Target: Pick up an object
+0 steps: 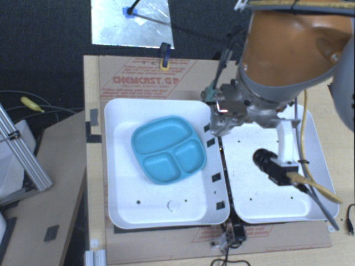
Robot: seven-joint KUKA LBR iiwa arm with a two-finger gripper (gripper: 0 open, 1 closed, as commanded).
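Gripper sits over the divide between the bins; can't tell if it's open or closed. Blue divided plate lies flat in the left bin, near, at 8 o'clock from the gripper, apart from it.

The arm is bulky and rounded, with a glossy orange band above a grey ring. Its gripper is silvery metal, with thin dark cables beside it.

I counted two white bins, one blue plate with three compartments, one cardboard sheet, and one foil square.
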